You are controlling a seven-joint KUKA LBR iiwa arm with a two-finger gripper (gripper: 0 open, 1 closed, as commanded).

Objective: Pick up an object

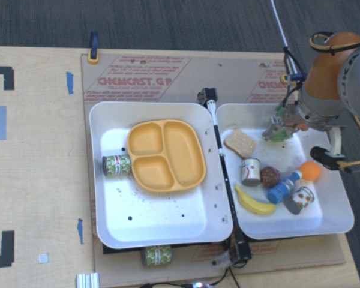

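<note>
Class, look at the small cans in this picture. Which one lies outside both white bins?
The green-labelled can on the board below the left bin. Another green can lies inside that bin beside the yellow plate; two white-labelled cans sit in the right bin.

A yellow-orange divided plate [166, 155] and a green-labelled can [116, 165] sit in the white left bin [108, 221], while the right one holds a yellow banana [254, 201] (beside a blue bottle [283, 188]) and an orange ball [310, 171].

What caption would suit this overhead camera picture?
Robot arm's gripper over the right bin of toy food; yellow divided plate in the left bin.
</note>
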